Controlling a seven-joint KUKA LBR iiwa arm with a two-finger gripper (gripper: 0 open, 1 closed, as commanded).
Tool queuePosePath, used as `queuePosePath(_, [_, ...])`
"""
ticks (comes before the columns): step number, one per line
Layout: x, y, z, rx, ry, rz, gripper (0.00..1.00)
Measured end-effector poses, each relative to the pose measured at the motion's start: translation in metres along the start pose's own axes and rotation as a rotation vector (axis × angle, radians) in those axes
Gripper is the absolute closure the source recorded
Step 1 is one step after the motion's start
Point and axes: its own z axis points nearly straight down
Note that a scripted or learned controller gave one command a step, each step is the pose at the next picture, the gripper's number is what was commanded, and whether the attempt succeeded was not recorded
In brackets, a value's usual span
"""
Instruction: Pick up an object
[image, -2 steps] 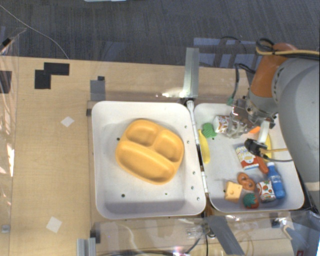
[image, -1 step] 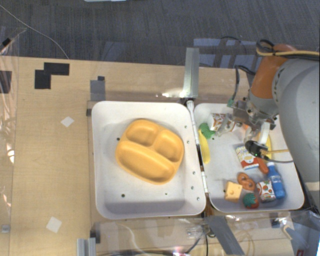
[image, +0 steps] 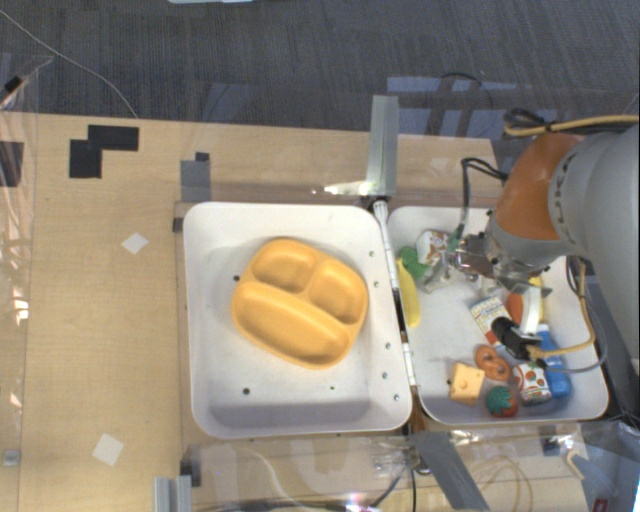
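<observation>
The arm (image: 575, 195) reached in over the right bin (image: 440, 345), and its gripper (image: 448, 262) hung low above that bin's upper part. Whether the gripper was spread or pressed together could not be told from the slanted view, and nothing could be seen pinched in it.

Against the right bin's left wall lay a yellow banana-like piece (image: 409, 298) with a green piece (image: 408, 266) at its upper end, just beside the gripper. Along the right bin's lower edge sat a crowded group of small toys: a yellow cheese-like wedge (image: 465, 383), a brown ring-shaped piece (image: 490, 361), a green and red ball-like toy (image: 501, 402), a blue object (image: 557, 382) and a small printed box (image: 488, 314) higher up, toward the bin's right side.

To the left of the right bin, touching it along the shared wall, the left bin (image: 215, 400) held a large orange divided tray (image: 299, 301), lying upside down near its middle. Both bins rested on the desk (image: 90, 330).
</observation>
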Motion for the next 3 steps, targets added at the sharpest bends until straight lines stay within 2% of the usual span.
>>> queuePosePath(1, [-0.04,0.057,0.005,0.098,-0.002,0.427,0.0])
queuePosePath(2, [-0.033,0.053,-0.007,0.084,-0.033,0.843,0.0])
queuePosePath(3, [-0.094,0.069,-0.115,-0.001,-0.001,1.157,0.0])
